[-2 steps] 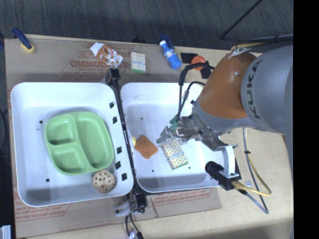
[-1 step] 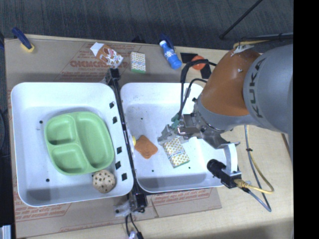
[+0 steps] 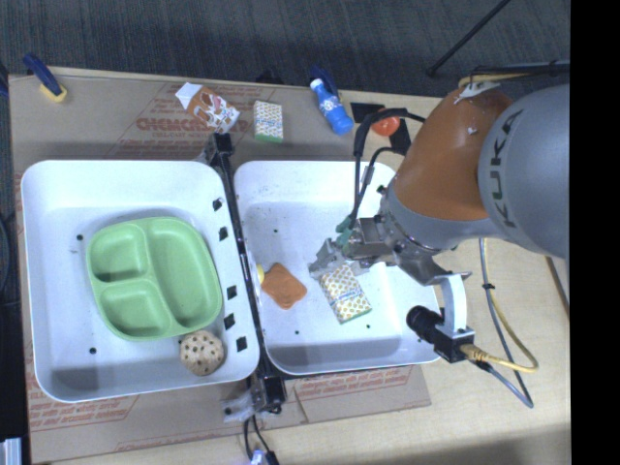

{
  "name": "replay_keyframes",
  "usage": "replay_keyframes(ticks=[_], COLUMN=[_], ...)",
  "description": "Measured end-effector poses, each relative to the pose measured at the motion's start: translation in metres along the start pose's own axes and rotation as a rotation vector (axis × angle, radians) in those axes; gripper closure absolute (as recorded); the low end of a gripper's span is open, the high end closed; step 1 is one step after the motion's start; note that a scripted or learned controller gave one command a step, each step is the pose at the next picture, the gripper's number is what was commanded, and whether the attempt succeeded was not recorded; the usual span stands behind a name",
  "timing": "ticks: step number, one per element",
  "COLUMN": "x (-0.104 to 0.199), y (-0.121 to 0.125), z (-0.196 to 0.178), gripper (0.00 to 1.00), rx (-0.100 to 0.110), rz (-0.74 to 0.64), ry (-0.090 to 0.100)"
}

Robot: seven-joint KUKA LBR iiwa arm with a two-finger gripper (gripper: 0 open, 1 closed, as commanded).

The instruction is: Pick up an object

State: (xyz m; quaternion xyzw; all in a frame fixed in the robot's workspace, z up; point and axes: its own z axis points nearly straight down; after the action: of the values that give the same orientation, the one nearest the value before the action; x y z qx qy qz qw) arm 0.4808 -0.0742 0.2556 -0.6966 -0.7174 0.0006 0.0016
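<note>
Gripper (image 3: 334, 257): low in right bin (image 3: 291, 356), over patterned packet (image 3: 346, 294); finger opening hard to read, possibly touching packet. Orange piece (image 3: 284, 285) just left. Advice: centre squarely, close before lifting.

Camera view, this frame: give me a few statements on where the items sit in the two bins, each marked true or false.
1. The green divided plate lies in the left bin. True.
2. The cookie sits on the plate. False: it lies on the bin floor beside the plate's near edge.
3. The gripper is over the right bin, next to the patterned packet. True.
4. The orange-brown piece lies in the left bin. False: it is in the right bin, left of the packet.
</note>
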Motion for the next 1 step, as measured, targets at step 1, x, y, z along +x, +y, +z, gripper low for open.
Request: replay_keyframes(ticks=[1], x=[0.0004], y=[0.0006], z=[-0.0101], gripper=[1.00], rx=[0.001], rz=[-0.006], ry=[0.001])
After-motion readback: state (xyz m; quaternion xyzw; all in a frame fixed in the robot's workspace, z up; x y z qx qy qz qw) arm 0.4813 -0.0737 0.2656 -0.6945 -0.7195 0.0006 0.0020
